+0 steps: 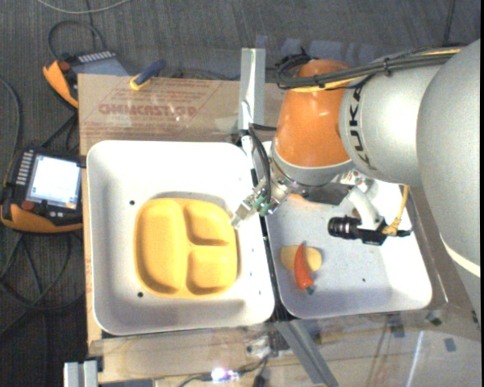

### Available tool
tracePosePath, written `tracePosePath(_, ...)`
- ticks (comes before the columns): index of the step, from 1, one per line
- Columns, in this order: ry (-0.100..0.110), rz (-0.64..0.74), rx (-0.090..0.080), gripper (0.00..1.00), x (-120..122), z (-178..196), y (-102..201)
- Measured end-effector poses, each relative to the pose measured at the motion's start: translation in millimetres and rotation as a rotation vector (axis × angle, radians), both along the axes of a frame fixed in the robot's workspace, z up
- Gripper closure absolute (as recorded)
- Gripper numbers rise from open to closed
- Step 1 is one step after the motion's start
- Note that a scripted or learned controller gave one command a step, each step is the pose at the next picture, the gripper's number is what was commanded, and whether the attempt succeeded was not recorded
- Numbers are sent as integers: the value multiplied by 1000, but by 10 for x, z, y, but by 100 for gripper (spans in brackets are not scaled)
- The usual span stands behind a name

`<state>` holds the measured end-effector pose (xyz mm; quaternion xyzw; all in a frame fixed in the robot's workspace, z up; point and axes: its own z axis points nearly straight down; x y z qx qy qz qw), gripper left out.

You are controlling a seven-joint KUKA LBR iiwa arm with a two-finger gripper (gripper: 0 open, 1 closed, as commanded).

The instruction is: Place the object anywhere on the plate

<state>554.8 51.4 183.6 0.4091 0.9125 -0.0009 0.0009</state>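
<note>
A yellow plate (185,248) with three compartments lies in the left white bin (113,184). A small object (302,264), yellow-orange with a red pepper-like part, rests on the floor of the right bin (387,289), near its left wall. The grey arm with its orange band (310,127) hangs over the back of the right bin. My gripper (253,204) pokes out to the left over the wall between the bins, just off the plate's right rear corner and well above and left of the object. Nothing shows in its grip.
A black cylindrical fitting (353,228) with a yellow cable sticks out of the wrist over the right bin. A cardboard sheet (161,107) lies behind the left bin. A teach pendant (44,188) sits on the floor at left.
</note>
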Motion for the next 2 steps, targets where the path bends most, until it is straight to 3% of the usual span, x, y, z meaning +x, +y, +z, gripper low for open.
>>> tracePosePath(1, 0, -200, 0, 100, -284, 948, 512)
tracePosePath(2, 4, -535, -1, 100, -565, -75, 696)
